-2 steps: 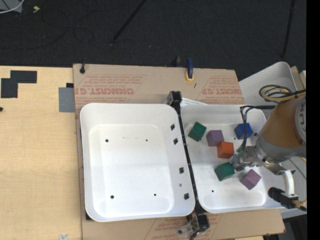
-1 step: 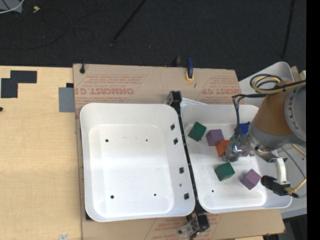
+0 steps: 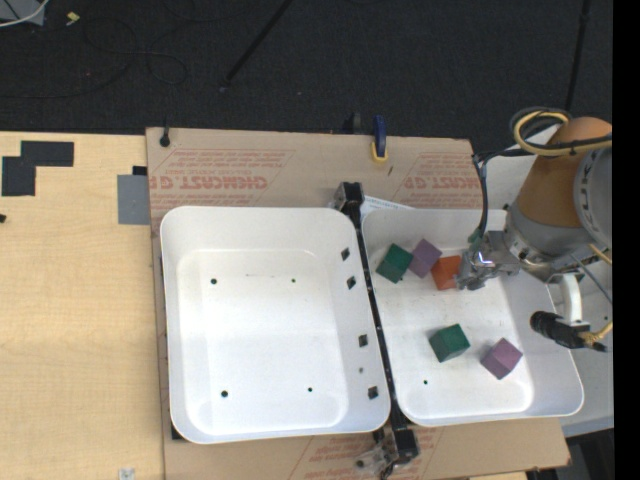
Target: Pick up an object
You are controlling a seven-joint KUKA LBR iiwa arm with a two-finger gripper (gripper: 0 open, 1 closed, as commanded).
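In the right bin [image 3: 540, 400] lie several small blocks. A green block [image 3: 394, 262], a purple block [image 3: 425, 256] and an orange block [image 3: 445, 271] sit close together near the bin's far left. Another green block [image 3: 449, 342] and another purple block [image 3: 501, 357] lie nearer the front. My gripper [image 3: 476, 268] is low in the bin, right beside the orange block on its right side. Whether it touches that block is unclear.
The left bin [image 3: 180, 268] stands beside the right one, with a black divider rail [image 3: 362, 298] between them. The arm's grey body and orange band [image 3: 565, 183] hang over the right bin's far right corner. Cables [image 3: 570, 328] loop by the right wall.
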